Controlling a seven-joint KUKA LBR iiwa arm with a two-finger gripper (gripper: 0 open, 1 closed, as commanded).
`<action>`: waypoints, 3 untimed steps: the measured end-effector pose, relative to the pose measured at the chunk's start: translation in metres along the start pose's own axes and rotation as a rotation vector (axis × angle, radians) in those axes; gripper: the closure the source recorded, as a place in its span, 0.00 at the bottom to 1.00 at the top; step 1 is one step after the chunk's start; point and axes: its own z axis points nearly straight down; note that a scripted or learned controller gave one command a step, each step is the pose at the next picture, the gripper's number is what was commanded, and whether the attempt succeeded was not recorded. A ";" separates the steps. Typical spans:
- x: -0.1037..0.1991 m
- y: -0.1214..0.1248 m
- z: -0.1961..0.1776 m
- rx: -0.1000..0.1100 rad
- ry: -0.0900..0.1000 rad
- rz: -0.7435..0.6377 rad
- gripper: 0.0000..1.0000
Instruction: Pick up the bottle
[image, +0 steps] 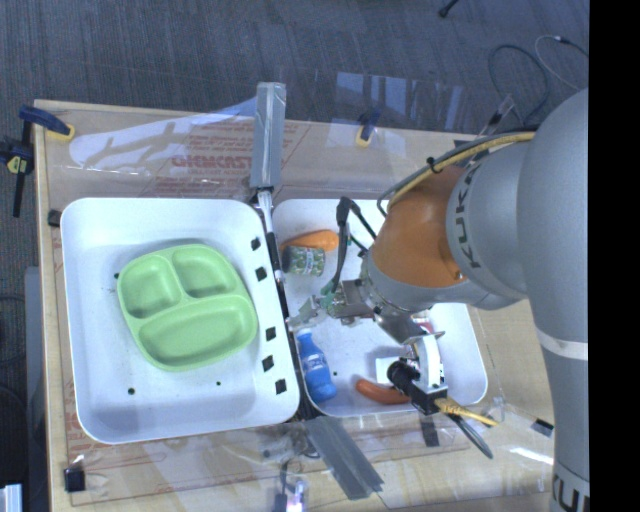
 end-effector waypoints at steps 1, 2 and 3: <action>-0.003 -0.002 0.005 -0.010 -0.002 0.023 0.00; -0.006 -0.006 0.009 -0.017 0.002 0.111 0.00; -0.005 -0.003 0.011 -0.032 0.003 0.233 0.00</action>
